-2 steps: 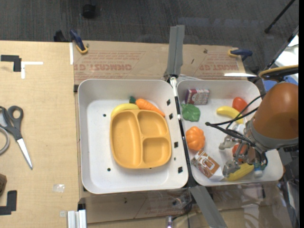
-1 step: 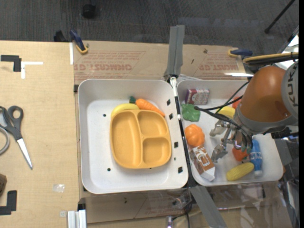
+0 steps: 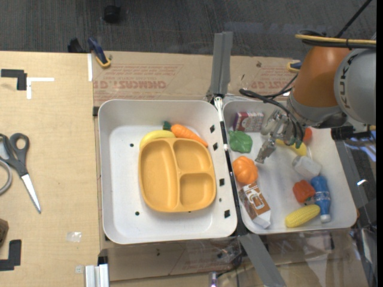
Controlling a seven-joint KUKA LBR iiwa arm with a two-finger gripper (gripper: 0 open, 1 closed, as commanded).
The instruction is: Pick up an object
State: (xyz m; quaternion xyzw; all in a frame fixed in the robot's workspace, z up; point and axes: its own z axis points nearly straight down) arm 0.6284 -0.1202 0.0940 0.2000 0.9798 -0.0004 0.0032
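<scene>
Your gripper [image 3: 267, 150] hangs over the right bin [image 3: 344, 220], and you cannot tell its state. Just left of it lie a green object [image 3: 241, 141] and an orange [image 3: 245, 170].

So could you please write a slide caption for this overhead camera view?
End effector hovering over the toy-filled right bin; yellow divided tray in the left bin.

Arm [image 3: 335, 82] reaches in from right, wrist bent down; claw [image 3: 267, 148] points down-left.
</scene>
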